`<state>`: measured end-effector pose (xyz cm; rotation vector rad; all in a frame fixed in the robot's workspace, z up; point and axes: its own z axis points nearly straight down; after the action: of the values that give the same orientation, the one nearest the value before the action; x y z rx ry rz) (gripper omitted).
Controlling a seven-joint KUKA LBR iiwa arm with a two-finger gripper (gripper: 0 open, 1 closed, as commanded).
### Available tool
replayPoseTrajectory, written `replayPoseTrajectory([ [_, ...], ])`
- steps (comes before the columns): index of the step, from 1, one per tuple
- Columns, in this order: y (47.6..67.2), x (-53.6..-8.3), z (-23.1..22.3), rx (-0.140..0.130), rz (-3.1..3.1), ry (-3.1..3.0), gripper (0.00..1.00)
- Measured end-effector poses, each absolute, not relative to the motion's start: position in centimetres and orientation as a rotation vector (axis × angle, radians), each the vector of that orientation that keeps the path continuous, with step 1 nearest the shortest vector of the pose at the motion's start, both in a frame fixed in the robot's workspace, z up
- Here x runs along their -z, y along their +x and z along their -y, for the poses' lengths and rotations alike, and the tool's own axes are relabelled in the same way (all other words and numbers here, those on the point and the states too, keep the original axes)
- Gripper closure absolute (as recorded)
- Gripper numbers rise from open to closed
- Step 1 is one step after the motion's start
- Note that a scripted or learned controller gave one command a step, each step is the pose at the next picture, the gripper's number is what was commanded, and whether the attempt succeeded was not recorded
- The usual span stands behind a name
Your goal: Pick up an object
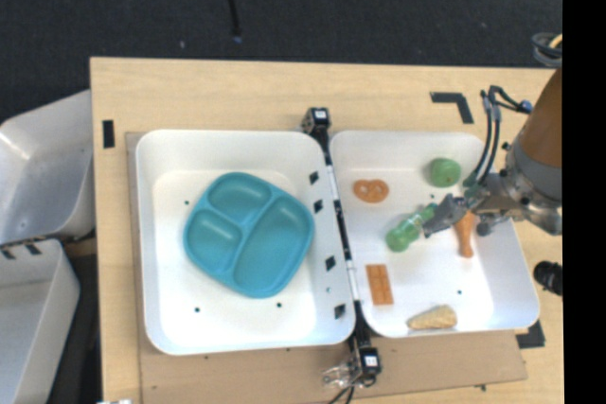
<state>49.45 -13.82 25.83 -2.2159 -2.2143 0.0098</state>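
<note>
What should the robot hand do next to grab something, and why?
Probably ease straight down a little onto the green bottle. The gripper sits right at the bottle's right end in the right bin, nearer than the orange carrot or green ball. The view doesn't settle whether it grips anything yet.

Arm (542, 142) enters from the right, orange band uppermost, wrist angled down and left, claw (443, 219) extended low toward the left.
</note>
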Motion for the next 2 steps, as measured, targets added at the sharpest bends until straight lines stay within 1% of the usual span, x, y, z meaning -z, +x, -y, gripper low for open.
replayPoseTrajectory([
  [1,49.7,-26.4,13.8,0.002,2.226,-2.219,0.0],
  [2,50.3,-22.0,14.0,-0.005,2.219,-2.221,0.0],
])
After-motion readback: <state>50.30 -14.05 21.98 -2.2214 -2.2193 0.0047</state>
